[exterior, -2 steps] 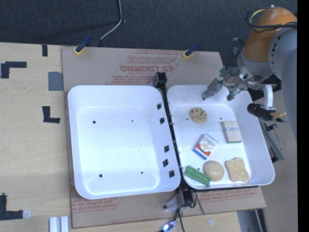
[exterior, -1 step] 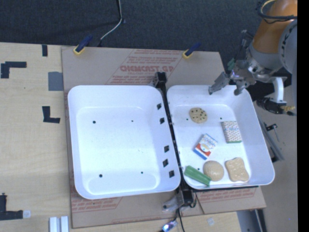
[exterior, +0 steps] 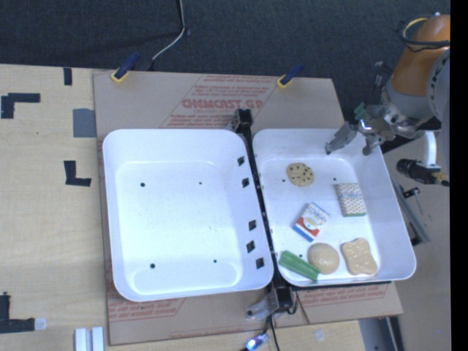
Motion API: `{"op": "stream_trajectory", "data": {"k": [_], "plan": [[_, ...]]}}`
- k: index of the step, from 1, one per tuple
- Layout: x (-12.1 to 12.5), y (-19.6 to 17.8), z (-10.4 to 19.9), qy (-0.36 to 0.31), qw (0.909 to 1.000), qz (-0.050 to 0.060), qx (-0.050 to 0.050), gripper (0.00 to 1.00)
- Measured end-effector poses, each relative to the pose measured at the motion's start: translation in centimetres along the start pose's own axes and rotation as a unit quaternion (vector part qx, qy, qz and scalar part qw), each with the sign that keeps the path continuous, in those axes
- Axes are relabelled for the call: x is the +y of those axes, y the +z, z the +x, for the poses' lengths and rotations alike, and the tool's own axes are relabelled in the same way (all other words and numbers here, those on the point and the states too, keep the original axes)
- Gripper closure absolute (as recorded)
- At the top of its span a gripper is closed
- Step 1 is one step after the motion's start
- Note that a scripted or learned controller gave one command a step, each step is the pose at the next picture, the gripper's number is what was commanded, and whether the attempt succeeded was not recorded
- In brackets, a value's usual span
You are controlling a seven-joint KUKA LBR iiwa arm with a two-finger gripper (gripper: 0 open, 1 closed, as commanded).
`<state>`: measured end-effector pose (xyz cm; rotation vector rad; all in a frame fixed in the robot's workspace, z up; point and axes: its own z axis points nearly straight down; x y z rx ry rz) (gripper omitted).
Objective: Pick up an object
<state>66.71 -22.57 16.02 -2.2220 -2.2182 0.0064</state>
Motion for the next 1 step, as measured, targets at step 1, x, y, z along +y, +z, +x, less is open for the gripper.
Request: {"op": "stream_trajectory", "data": {"k": [1], "plan": [[0.10, -0.26, 0.21, -0.001, 1.0000, -0.001, 0.000, 0.00]]}}
